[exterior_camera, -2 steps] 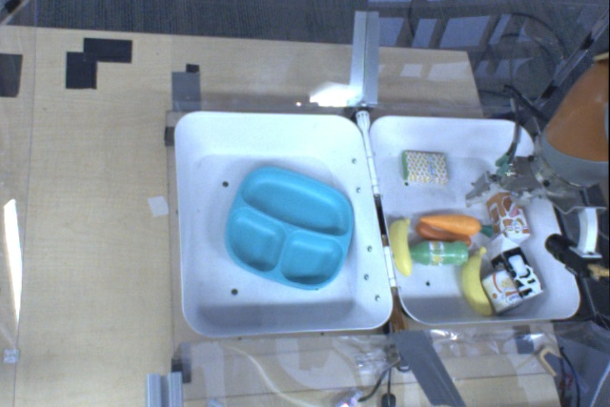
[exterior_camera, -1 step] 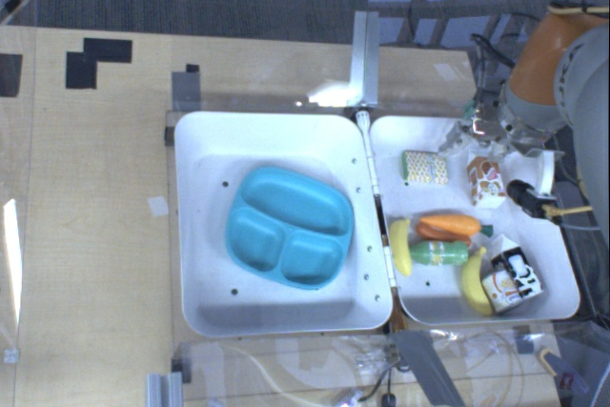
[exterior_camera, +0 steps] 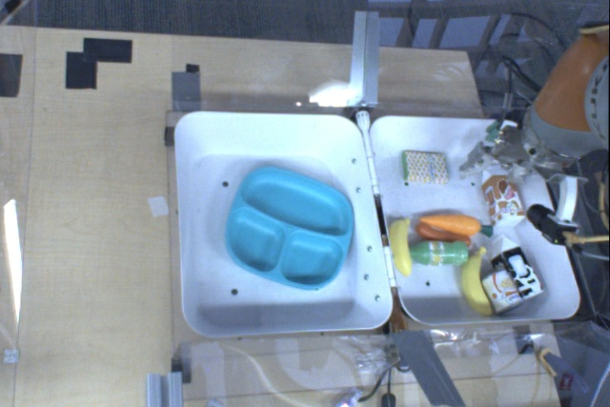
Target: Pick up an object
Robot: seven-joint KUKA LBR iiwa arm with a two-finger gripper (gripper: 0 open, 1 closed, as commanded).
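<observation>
The tabletop (exterior_camera: 86, 234) is seen spreading widest, wood-toned, with two white bins side by side. The left bin (exterior_camera: 200, 300) is taken up centrally by a blue divided tray (exterior_camera: 288, 226), with bare floor left all round it. The right bin (exterior_camera: 448, 305) is more crowded. The arm (exterior_camera: 572, 100) is cut off at 3 o'clock; its hand (exterior_camera: 496, 148) is seen at the bin's 2 o'clock corner, and its grip cannot be told. A black-and-white carton (exterior_camera: 513, 279) lies at 5 o'clock, touching a banana (exterior_camera: 474, 283). A carrot (exterior_camera: 448, 226), a green bottle (exterior_camera: 440, 253) and a yellow piece (exterior_camera: 398, 247) are clustered at centre. A small patterned packet (exterior_camera: 424, 167) sits apart at 11 o'clock, with open floor around it. A printed pouch (exterior_camera: 502, 197) lies just below the hand, hard to make out.
</observation>
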